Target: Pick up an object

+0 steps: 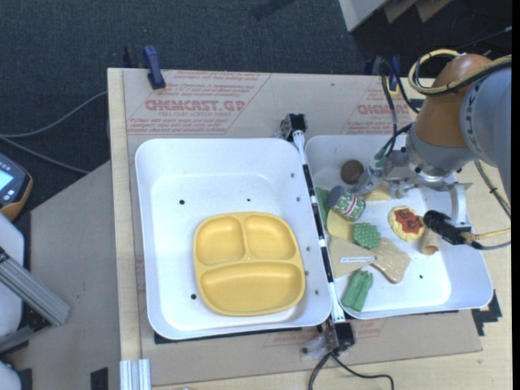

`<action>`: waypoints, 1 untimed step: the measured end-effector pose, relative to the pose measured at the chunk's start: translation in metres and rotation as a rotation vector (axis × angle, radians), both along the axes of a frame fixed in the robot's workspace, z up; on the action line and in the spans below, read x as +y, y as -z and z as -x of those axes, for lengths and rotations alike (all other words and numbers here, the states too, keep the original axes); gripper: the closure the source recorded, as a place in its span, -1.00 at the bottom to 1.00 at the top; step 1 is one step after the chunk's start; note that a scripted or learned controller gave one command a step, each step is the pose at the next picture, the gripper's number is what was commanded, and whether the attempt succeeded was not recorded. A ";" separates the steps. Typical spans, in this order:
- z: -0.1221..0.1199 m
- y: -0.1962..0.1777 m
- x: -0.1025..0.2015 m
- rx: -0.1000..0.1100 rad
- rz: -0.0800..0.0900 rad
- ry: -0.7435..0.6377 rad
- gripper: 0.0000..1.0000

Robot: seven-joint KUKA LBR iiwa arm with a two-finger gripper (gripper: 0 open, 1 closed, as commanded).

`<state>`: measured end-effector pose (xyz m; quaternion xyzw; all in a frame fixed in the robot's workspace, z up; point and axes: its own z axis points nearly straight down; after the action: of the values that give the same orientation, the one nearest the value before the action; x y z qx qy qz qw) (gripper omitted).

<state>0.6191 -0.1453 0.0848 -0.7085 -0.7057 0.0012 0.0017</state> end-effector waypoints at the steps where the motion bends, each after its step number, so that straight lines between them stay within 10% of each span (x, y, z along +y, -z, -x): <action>1: -0.050 0.000 0.046 -0.010 0.002 -0.010 -1.00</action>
<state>0.6691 -0.0989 0.0852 -0.7051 -0.7091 -0.0018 -0.0026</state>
